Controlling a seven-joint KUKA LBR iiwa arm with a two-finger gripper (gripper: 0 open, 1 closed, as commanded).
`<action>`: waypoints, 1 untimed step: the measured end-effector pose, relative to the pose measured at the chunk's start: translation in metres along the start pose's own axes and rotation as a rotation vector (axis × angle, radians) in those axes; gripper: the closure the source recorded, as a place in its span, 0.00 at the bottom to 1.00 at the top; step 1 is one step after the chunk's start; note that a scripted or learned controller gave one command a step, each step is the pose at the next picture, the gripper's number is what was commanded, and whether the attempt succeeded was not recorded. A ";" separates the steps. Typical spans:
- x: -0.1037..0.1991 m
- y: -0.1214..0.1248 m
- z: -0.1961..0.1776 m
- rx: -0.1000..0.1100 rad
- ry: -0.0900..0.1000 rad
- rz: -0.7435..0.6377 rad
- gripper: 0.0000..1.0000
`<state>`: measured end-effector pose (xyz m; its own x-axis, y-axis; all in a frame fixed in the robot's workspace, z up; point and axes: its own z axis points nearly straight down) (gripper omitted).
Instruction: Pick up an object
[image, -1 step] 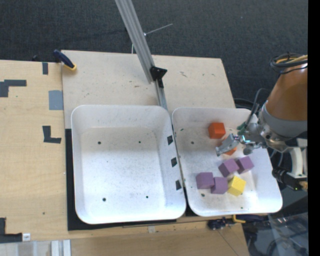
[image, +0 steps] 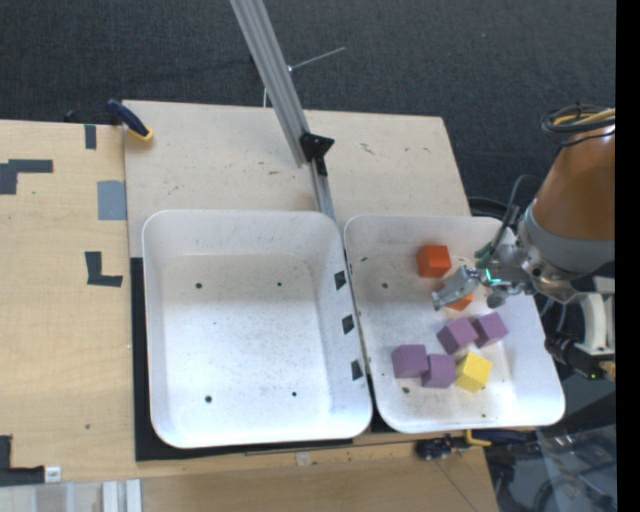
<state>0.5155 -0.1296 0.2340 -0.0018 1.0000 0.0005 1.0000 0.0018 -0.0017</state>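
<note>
the gripper (image: 457, 289) hangs low over the right bin (image: 385, 395) with its fingers clamped on a small orange piece (image: 462, 298). in that bin lie one orange block (image: 434, 261), four purple blocks (image: 461, 334) and one yellow block (image: 474, 372).

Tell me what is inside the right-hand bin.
The right bin holds an orange block, four purple blocks and a yellow block. The gripper reaches in over something orange, mostly covered, so I cannot identify it.
</note>
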 end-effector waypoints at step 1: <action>0.006 0.008 0.057 0.006 0.000 0.000 0.00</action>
<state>0.5230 -0.1240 0.1772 -0.0014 1.0000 0.0006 1.0000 0.0014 -0.0072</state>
